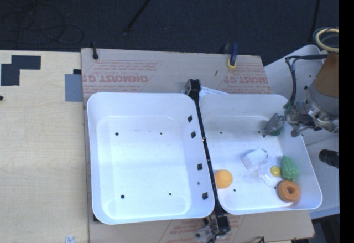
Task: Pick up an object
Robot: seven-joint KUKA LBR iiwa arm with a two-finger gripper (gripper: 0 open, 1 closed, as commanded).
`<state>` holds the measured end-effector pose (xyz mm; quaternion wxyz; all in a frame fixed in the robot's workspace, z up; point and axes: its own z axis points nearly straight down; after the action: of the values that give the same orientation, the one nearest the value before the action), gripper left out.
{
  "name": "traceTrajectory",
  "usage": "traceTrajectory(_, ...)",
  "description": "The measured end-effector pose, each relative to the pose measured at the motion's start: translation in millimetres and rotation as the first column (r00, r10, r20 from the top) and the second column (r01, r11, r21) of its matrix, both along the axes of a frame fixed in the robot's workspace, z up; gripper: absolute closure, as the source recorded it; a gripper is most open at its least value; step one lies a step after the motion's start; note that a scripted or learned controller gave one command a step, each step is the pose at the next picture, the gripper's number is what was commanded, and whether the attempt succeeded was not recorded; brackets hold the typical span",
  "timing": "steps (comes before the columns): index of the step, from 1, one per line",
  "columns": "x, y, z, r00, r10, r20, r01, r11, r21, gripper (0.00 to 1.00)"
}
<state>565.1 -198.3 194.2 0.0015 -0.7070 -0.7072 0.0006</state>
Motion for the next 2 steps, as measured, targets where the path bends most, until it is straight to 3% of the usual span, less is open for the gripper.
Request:
traceTrajectory(1,23.5,87.8,-88.9,1.0,0.005,-0.003,-0.005,1.0,0.002,0.0)
traceTrajectory(2,53.9,51.1,-51.8,1.0,-0.001,0.005,0.001,1.0,-0.003,0.0)
